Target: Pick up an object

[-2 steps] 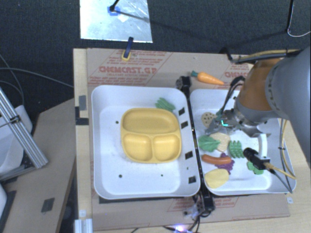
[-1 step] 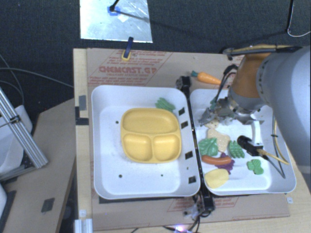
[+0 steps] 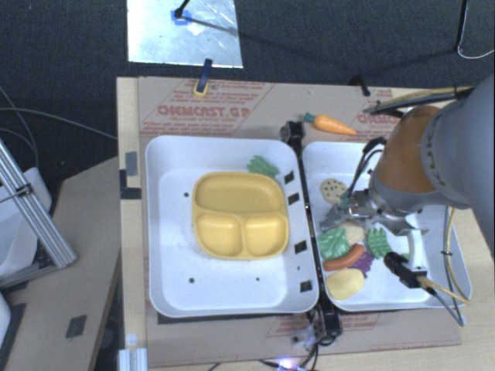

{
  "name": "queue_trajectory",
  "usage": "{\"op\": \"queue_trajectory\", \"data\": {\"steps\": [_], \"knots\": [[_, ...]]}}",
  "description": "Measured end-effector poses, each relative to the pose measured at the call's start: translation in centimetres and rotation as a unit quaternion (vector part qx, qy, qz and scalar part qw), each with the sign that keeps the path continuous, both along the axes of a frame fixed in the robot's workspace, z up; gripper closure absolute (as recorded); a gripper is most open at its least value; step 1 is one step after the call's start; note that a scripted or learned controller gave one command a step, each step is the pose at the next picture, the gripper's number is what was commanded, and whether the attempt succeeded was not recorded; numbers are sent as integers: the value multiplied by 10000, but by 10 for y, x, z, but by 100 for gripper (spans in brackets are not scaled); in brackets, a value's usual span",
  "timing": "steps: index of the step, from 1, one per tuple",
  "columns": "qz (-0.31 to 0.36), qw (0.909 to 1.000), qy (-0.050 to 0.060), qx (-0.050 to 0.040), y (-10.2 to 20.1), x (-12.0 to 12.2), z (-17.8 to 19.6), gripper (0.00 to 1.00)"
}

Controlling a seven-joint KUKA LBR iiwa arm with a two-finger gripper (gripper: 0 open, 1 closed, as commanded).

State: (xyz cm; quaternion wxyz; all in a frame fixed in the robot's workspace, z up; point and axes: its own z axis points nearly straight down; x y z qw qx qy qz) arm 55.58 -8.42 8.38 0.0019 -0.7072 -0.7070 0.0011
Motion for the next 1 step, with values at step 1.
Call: {"op": "queue_trajectory", "data": {"steps": [1], "knots": [[11,10000,-38,-4,0,4,12,100]]}}
